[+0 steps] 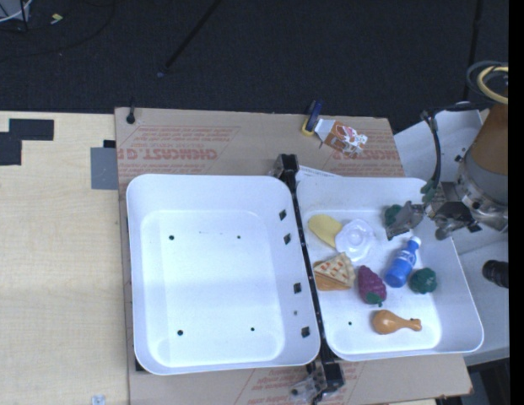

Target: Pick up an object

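The pincer [416,215] hangs over the right shallow white bin [464,344], clenched on a dark green lump [399,218]. A blue plastic bottle [402,262] lies just below.

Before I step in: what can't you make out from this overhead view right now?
- Grey pincer: dark and small against the right white bin's rim; its grip state is unreadable.
- Dark grey-green lump beside it: too murky to identify, contact unclear.
- Arm's orange band: cut off at the right.

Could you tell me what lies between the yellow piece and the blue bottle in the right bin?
In the camera view, a clear, whitish plastic piece lies between the yellow piece and the blue bottle, beside the yellow one.
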You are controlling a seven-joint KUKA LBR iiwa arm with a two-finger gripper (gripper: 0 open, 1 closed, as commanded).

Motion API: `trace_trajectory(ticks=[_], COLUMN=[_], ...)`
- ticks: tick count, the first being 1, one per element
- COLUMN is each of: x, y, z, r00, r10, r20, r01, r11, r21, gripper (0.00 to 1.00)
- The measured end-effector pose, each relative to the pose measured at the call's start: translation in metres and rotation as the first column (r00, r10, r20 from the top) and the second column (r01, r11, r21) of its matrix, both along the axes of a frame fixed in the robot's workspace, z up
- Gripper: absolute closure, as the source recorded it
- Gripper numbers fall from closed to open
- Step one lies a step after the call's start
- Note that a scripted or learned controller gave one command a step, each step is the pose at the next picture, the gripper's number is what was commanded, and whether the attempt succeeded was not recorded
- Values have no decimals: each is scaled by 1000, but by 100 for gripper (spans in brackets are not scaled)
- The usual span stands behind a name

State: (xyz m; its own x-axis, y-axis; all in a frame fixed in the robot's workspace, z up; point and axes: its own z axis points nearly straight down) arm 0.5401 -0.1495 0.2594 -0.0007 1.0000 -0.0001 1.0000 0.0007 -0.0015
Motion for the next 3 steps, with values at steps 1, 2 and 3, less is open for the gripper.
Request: trace_trajectory(ticks=[1, 2, 3], x=[25, 74, 105], y=[32, 43, 62], z=[-155, -172, -171], r00=[1000, 1000, 1000], r10=[-3, 1, 2], r20=[17, 3, 2], r01=[3, -1, -2], r11=[1000, 1000, 1000], r21=[-4, 0, 0], gripper=[0, 0, 0])
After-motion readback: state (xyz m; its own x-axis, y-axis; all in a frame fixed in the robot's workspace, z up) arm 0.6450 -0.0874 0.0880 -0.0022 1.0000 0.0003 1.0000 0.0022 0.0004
